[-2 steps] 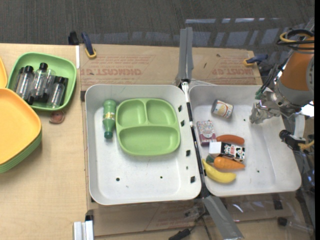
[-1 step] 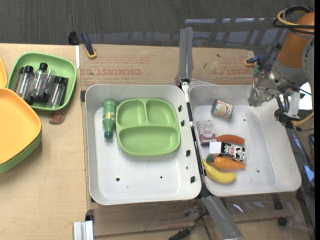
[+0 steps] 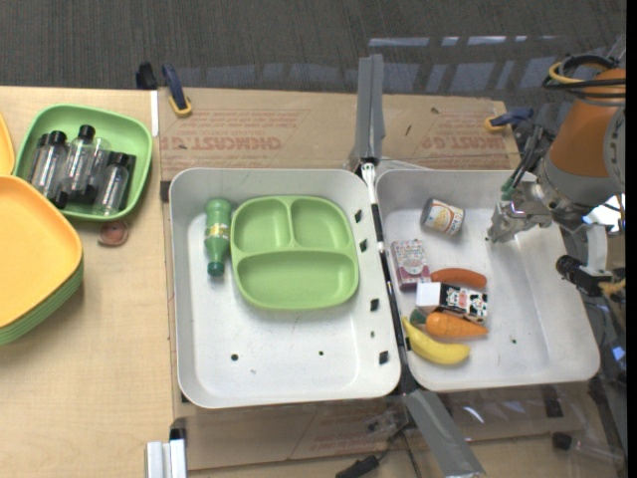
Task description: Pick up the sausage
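two white bins [image 3: 199, 366], four small bottles [image 3: 80, 167], one banana [image 3: 438, 350].

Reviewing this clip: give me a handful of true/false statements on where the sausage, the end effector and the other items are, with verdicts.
1. The sausage lies in the right bin. True.
2. The end effector holds the sausage. False: it hovers over the right bin's upper part, apart from the sausage, with nothing seen between its fingers.
3. The green divided plate sits in the left bin. True.
4. The banana is in the left bin. False: it lies in the right bin, below the carrot.
5. A green bottle lies left of the divided plate. True.
6. The can rests on the plate. False: it lies in the right bin, above the sausage.
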### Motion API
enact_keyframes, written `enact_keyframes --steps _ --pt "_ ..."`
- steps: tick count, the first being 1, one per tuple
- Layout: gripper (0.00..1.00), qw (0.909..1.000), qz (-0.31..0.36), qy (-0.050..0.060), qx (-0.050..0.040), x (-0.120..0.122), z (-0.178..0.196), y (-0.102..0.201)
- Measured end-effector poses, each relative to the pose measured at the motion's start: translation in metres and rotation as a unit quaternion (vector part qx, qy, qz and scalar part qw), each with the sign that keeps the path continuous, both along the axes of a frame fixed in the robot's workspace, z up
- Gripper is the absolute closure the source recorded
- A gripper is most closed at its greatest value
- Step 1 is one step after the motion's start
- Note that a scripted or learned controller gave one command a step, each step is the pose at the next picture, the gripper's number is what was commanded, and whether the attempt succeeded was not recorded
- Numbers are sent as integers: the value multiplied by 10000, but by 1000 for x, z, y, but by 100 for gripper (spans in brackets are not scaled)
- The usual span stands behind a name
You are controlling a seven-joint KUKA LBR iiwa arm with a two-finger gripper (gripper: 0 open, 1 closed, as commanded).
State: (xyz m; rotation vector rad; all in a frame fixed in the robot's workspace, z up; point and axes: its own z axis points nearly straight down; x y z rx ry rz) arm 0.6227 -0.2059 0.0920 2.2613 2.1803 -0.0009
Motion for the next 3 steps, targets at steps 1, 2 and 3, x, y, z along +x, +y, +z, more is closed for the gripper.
enact_keyframes --steps 1,2,3 --pt "100 9878 -1560 -3 -5 7 35 -14" --pt "100 9986 -531 11 5 -40 -1 -7" --pt "100 9946 -1041 0 -4 13 20 11"
